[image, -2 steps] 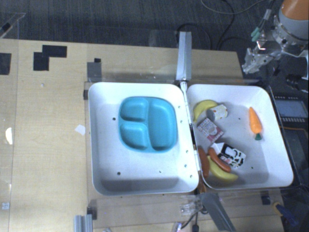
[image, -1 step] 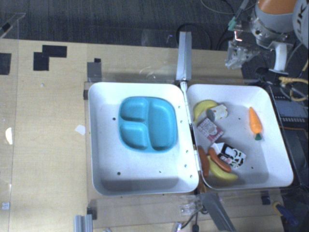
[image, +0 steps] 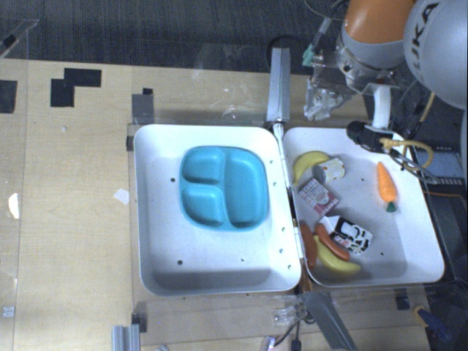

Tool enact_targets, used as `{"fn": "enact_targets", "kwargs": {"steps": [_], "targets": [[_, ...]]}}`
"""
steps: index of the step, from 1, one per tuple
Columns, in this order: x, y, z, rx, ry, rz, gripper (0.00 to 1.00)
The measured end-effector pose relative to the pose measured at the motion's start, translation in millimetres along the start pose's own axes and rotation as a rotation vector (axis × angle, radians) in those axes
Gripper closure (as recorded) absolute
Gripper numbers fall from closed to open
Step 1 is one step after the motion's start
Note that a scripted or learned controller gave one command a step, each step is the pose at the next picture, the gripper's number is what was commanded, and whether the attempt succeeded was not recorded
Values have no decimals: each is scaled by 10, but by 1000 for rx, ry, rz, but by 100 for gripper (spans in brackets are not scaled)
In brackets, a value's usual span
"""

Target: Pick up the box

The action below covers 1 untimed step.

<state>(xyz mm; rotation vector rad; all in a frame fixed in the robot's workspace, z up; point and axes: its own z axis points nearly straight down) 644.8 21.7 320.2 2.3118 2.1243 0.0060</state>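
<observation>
Overhead, the camera view takes in two shallow white bins side by side on a wooden bench: the left bin (image: 150,196) and the right bin (image: 420,225). One blue divided tray (image: 223,186), with three compartments, lies in the middle of the left bin. Counted in the right bin: two bananas, one carrot, one red sausage-like piece, two small boxes and one pale chunk. One banana (image: 307,162) curves near the far left corner, with the pale chunk (image: 331,170) touching its right end. The pink box (image: 316,194) lies just below them, close to the left wall, flat and turned at a slant; its print is too small to read. The black-and-white box (image: 351,235) sits nearer the middle, toward the near edge, touching the second banana (image: 338,260), which lies along the near wall. The red sausage-like piece (image: 331,243) rests across that banana, beside the black-and-white box. The carrot (image: 387,183) lies alone by the right wall, its green tip pointing toward the near edge. The arm (image: 380,13), grey with an orange band, hangs above the far edge of the right bin; the letters "UKA" read on its grey housing. The gripper (image: 322,101) is beyond the bin's far rim, well apart from both boxes, and whether its jaws are apart or together cannot be told
</observation>
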Motion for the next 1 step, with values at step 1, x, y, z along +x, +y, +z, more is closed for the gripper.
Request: {"fn": "enact_targets", "kwargs": {"steps": [1], "targets": [[627,191,165,0,0,21,100]]}}
